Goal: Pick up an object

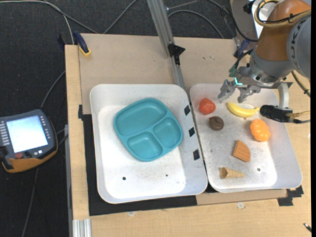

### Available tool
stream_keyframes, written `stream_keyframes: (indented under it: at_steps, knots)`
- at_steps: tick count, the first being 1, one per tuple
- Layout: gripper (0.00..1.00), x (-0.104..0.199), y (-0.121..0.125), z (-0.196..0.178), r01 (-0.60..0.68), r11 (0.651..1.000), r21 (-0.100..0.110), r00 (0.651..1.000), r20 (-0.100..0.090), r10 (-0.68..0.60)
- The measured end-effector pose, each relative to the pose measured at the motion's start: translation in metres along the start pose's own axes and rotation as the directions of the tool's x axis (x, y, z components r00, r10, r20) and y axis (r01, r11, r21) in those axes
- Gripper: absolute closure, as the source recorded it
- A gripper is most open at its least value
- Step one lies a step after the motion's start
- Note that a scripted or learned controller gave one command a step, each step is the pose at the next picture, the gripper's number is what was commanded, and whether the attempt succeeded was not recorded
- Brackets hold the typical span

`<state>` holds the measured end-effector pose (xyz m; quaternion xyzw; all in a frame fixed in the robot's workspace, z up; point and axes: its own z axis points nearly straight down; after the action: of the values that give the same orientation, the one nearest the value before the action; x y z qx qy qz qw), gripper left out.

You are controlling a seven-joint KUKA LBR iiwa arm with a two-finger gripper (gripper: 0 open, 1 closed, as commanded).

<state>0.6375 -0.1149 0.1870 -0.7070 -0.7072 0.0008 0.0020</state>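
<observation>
Count first: six small things lie in the right white plastic bin (291, 174), one of each kind. The curved yellow banana (243, 110) is our marker. Left of the banana sits one round red tomato (207, 105). Down-left of it, near, is one dark brown round lump (216, 123). Just beside the banana's right tip and a little lower is one round orange fruit (259, 130), crowding that end. Below the banana, toward the near rim, comes one orange wedge (241, 151), then one tan cone (231, 172) lying on its side.

One two-finger gripper (237, 93) hangs right over the banana's far side, at the far end of that bin. Its fingers are spread apart with nothing between them. The banana lies flat on the bin floor.

Well left of the banana, the second white bin (98, 132) carries one teal plastic plate (148, 129) with three compartments. Three black tape tabs (192, 131) line the seam between the bins. One grey metal post (163, 23) slants up beyond the banana's far-left. Far left, off the bench, sits one handheld control pendant (27, 139) with a lit screen.
</observation>
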Motion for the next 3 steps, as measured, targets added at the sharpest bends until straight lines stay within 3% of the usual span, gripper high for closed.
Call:
stream_keyframes:
  at_steps: [1, 3]
  knots:
    - [0.0, 0.0, 0.001, -0.002, 0.001, 1.0, -0.003, 1.0, 0.001, -0.001]
    - [0.0, 0.007, 0.003, 0.095, 0.001, 1.0, 0.002, 1.0, 0.0, -0.001]
